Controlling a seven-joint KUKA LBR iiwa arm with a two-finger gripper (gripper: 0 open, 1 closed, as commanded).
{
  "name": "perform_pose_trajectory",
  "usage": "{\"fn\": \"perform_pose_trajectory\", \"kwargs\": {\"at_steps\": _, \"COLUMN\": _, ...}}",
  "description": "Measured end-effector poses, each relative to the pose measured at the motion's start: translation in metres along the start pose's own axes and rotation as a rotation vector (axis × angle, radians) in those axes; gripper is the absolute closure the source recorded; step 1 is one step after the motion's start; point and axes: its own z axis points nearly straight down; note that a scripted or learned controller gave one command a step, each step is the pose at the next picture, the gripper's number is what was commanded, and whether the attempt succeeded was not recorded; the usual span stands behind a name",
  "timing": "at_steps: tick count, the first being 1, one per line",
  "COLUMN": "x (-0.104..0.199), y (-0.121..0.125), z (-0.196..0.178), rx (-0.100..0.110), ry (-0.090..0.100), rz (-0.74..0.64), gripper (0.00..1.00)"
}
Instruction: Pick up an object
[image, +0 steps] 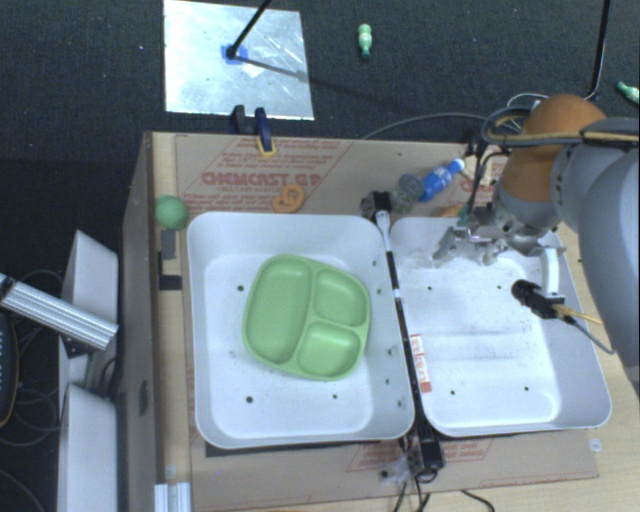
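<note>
One green divided plate (306, 317) lies flat mid left bin (215, 400); light, stiff, slick plastic, best pinched at its raised rim. Gripper (472, 243) hangs over right bin's (580, 400) far edge; open or closed, cannot tell.

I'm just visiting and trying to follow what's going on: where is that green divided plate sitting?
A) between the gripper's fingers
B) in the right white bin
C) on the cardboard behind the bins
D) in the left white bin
D: the green divided plate lies flat on the floor of the left white bin, well away from the gripper over the right bin.
</note>
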Motion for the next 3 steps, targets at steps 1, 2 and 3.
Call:
{"fn": "perform_pose_trajectory", "kwargs": {"at_steps": 1, "x": 0.0, "y": 0.001, "z": -0.012, "rx": -0.004, "ry": -0.001, "rz": -0.002, "gripper": 1.0}}
{"fn": "perform_pose_trajectory", "kwargs": {"at_steps": 2, "x": -0.04, "y": 0.001, "z": -0.116, "rx": -0.006, "ry": -0.002, "rz": 0.002, "gripper": 1.0}}
{"fn": "perform_pose_trajectory", "kwargs": {"at_steps": 3, "x": -0.039, "y": 0.0, "z": -0.114, "rx": -0.002, "ry": 0.0, "rz": 0.002, "gripper": 0.0}}
